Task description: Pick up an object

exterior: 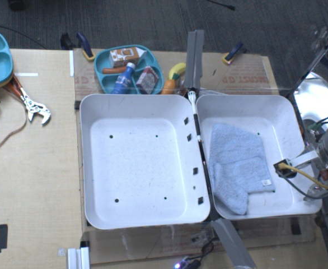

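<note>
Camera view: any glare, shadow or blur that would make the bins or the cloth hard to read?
Camera view: lighting is even and soft, with only faint shadows along the rim of the left bin and beside the folded grey cloth; a bright glare patch sits at the right bin's far right corner; the arm's end at the right edge looks slightly blurred.

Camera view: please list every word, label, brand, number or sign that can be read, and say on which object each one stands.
None can be read.
Red print on the brown cardboard sheet behind the two bins: too blurred.
Small white tag on the light blue folded towel: too small.
Small carton in the teal divided tray: print blurred.
</note>
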Robot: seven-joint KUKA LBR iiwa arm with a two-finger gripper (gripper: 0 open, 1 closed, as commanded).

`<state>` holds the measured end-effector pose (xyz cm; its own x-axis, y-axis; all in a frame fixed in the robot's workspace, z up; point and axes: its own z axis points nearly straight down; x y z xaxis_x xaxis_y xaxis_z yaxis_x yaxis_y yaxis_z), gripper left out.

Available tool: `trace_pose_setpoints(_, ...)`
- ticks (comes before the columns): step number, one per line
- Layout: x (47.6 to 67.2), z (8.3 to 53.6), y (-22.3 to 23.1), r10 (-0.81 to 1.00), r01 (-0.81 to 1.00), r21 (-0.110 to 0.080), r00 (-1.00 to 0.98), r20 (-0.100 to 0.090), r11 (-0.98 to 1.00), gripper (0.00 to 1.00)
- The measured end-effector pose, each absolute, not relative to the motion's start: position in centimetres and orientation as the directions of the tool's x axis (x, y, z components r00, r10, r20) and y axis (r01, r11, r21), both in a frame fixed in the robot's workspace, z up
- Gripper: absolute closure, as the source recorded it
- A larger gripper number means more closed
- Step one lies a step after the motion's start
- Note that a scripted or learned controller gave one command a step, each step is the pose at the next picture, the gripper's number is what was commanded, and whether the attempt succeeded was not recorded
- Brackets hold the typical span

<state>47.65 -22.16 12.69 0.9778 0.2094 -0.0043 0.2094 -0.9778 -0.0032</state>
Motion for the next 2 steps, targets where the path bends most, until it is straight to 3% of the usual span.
trace_pose_setpoints(1,47.7,20.6,-22.2,0.205,0.205,-0.001,0.979,-0.003,-0.979,0.00)
trace_pose_setpoints(2,47.6,13.5,-22.2,0.198,0.198,-0.004,0.980,-0.005,-0.980,0.00)
